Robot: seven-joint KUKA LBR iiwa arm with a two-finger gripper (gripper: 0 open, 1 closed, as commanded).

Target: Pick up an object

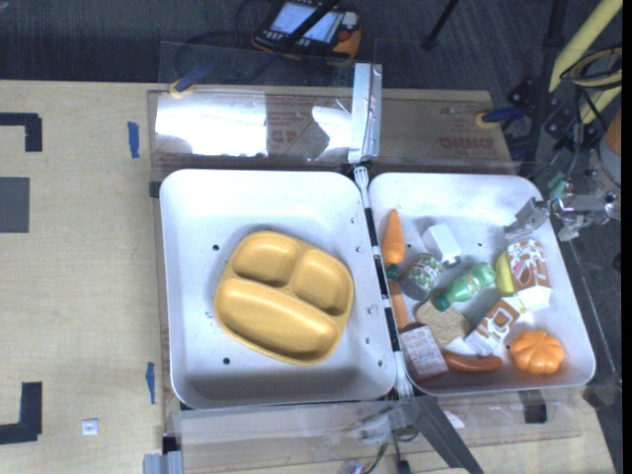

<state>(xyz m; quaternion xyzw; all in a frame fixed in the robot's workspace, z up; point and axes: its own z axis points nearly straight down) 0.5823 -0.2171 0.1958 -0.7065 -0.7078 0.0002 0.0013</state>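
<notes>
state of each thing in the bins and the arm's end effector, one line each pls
yellow divided plate: right side up in the left bin, compartments bare
carrot: lying flat along the right bin's left wall
green bottle: on its side
pumpkin: upright, near the right bin's front right corner
sausage: lying flat by the front wall
end effector: above the right bin's right rim, holding nothing I can see

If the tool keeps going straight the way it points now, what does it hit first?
Probably the right bin's rim or its bare upper-right floor. The tool points down and left over that corner, with the nearest item, a red-and-white packet, just below it. Height above the bin is unclear.
</notes>
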